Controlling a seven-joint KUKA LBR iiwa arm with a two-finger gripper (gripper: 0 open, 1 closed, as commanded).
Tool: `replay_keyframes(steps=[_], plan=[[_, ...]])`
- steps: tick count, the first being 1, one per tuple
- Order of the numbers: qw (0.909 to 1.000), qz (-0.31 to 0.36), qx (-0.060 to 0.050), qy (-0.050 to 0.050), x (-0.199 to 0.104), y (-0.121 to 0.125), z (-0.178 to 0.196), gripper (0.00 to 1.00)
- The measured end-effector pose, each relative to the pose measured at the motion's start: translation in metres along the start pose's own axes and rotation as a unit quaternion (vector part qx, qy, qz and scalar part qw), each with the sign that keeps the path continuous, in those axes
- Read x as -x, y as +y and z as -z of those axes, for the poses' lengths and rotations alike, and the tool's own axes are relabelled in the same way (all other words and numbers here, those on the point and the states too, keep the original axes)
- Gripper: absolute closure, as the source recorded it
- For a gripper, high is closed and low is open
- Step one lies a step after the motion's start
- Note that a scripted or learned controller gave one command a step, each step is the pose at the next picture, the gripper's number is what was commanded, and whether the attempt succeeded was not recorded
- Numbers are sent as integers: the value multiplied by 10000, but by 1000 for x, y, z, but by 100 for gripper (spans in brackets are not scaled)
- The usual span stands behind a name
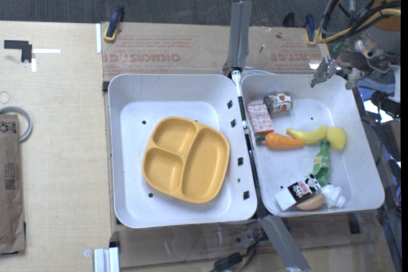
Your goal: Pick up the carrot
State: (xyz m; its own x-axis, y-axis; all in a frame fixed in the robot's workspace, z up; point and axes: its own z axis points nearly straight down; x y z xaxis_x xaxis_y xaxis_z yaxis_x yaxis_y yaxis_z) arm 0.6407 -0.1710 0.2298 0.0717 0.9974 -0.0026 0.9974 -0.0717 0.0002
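Observation:
The carrot [282, 141], orange with a green stub at its left end, lies on its side in the left half of the right bin [357, 130]. It rests just below a pink carton [259, 118] and left of a yellow banana [308, 134]. My gripper [335, 78] hangs over the bin's far right corner, well up and to the right of the carrot. Its fingers are spread open with nothing between them.
The right bin also holds a small can [278, 102], a lemon [337, 137], a green bottle [322, 164], a black-and-white carton [299, 192] and a bread piece [311, 203]. A yellow divided plate [186, 159] lies in the left bin [127, 137].

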Motion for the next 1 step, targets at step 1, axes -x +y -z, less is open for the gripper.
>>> replay_keyframes(steps=[1], plan=[[9928, 1197, -6, 8, -32, -50, -77, 0]])
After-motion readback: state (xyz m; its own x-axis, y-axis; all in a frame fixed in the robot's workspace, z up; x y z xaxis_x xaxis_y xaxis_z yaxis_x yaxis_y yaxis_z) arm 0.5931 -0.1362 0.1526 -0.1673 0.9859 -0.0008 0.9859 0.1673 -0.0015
